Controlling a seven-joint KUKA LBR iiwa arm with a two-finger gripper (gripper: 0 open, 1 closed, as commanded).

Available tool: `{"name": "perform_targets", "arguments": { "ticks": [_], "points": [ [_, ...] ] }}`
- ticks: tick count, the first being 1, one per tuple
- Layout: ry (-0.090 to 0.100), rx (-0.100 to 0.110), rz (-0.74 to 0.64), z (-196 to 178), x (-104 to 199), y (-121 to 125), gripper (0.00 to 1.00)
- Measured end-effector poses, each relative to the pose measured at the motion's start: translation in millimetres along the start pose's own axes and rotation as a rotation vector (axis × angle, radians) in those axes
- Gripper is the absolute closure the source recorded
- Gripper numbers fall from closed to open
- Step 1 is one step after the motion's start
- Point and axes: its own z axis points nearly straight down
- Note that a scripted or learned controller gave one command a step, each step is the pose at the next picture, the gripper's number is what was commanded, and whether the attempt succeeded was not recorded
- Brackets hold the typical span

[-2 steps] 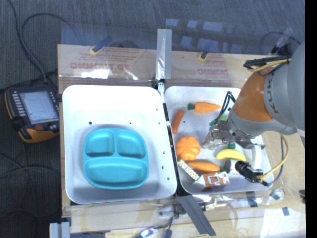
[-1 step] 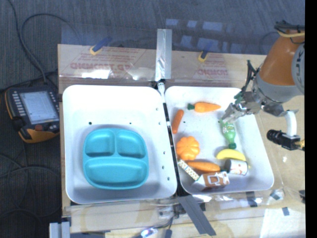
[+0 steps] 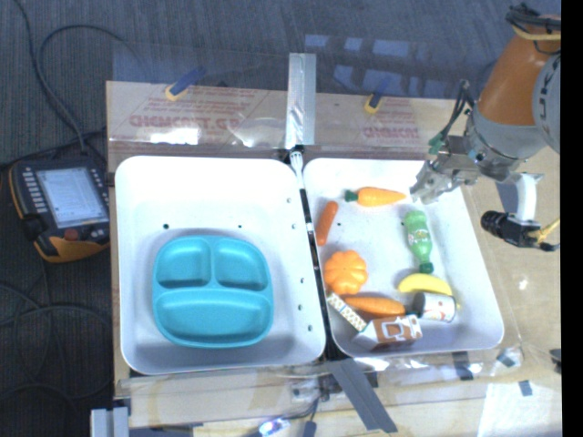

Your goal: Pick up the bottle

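Since so much clutter crowds the right bin, plenty to go wrong: green bottle lying on its side near the far right, cap end just beside the banana. Smooth, rounded plastic, likely to roll or squirt out of a pinch. Gripper hovering just above its far end, beside the carrot; can't tell whether fingers apart or together. Could easily nudge that carrot instead. Glossy toy food everywhere, slick white bin floor.
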Motion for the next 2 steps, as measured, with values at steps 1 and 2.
{"name": "perform_targets", "arguments": {
  "ticks": [1,2],
  "points": [
    [-0.001,0.000,0.000,0,0,0,0.00],
    [-0.001,0.003,0.002,105,-20,8,0.00]
  ]
}}
